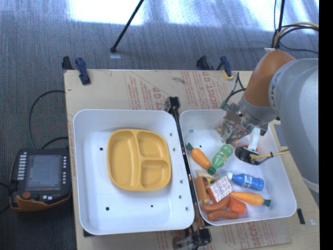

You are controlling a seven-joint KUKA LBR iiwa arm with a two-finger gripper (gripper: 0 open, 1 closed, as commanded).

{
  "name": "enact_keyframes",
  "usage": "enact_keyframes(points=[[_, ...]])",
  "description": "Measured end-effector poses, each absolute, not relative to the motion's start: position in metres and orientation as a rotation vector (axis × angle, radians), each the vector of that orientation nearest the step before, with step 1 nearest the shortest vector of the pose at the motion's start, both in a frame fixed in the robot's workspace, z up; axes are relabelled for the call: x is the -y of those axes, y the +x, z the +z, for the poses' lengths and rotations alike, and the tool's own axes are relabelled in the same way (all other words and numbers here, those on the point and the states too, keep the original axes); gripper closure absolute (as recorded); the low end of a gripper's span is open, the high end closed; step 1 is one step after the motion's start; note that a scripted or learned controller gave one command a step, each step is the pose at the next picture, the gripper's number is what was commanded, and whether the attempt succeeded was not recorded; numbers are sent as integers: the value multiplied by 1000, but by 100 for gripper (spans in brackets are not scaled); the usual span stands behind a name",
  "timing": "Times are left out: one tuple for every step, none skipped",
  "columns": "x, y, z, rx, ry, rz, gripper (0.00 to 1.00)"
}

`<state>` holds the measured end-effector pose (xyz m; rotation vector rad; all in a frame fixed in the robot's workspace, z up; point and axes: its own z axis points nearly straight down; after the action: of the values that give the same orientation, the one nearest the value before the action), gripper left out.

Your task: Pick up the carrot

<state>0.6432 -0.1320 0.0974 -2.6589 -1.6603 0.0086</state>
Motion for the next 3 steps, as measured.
enact_keyframes(points=[[132,643,97,1661,-2658,9,0],[90,582,87,1569,-2716,5,0],[81,565,87,1283,-2862,5,0]])
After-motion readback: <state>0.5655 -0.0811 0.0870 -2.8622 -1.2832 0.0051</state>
